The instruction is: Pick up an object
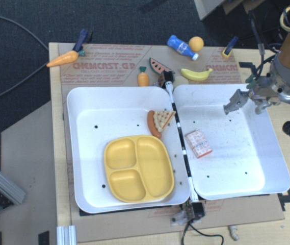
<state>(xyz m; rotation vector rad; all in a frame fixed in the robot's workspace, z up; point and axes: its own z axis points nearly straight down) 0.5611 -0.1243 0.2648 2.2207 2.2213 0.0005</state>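
- I have the gripper (245,102) hovering over the right bin (267,152), toward its two o'clock corner; I cannot tell whether it is clenched or released.
- I judge it is poised there to descend for a pick.
- My likely target, the small box (198,143), lies flat at the bin's nine o'clock side, pink-and-white patterned, apart from the gripper.

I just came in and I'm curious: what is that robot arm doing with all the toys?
The robot arm's gripper hangs over the right bin, and nothing shows between its fingers. A small pink box lies in that bin. The left bin holds a yellow tray, a hot dog and a waffle piece.
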